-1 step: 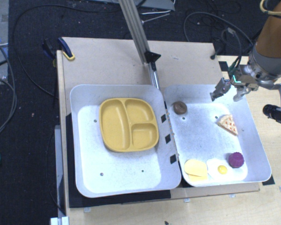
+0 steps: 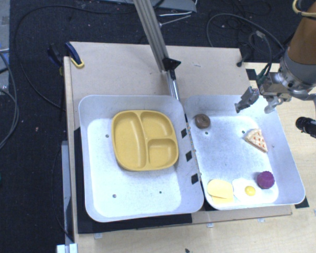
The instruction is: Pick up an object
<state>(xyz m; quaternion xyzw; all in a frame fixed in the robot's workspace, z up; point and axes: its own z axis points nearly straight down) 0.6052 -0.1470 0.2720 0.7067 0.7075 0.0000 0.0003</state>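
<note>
pizza slice (image 2: 256,139) lies unlabelled in right bin (image 2: 284,141), under open hand (image 2: 259,103).

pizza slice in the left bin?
No, the pizza slice lies in the right bin, near its right wall; the left bin holds the yellow divided plate.

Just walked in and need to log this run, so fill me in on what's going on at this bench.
A grey and orange arm reaches in from the right, its end effector open over the far edge of the right bin, with nothing between its fingers. That bin holds a brown round piece, a pizza slice, a purple ball, a fried egg and a yellow piece. The left bin holds a yellow divided plate. Nothing is picked up yet.
</note>
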